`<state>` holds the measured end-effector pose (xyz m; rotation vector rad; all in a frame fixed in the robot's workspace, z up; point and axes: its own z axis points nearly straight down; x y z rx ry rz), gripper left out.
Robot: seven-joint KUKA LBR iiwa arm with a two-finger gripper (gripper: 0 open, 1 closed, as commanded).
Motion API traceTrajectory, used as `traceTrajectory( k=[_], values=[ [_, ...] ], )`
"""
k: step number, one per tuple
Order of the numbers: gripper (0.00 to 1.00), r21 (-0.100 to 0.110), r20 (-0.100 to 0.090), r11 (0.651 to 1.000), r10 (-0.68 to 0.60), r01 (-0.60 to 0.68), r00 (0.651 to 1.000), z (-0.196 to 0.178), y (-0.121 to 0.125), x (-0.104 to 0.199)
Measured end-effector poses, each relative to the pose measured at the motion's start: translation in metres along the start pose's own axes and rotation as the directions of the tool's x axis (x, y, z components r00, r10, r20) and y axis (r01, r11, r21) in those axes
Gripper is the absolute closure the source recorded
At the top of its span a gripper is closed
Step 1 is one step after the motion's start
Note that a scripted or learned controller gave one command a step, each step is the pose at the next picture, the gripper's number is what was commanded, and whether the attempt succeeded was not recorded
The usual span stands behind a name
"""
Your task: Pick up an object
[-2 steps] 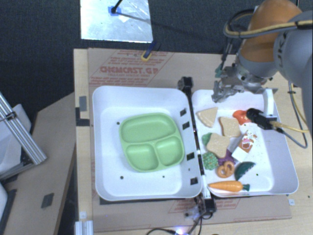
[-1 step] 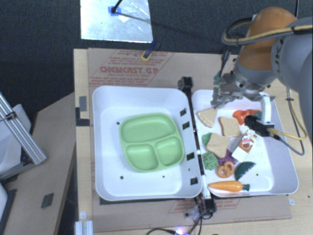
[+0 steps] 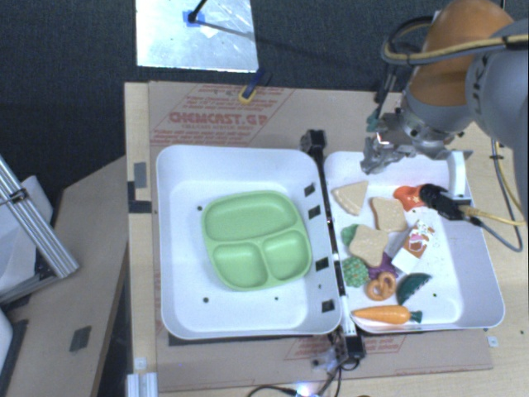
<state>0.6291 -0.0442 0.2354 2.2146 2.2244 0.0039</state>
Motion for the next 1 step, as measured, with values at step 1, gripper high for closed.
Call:
traceTrajectory(
  k=[1],
  values=[
    [1.0, 0.003, 0.0, 1.0, 0.0, 0.0, 1.0, 0.0179, -0.008, 0.0063]
  ],
)
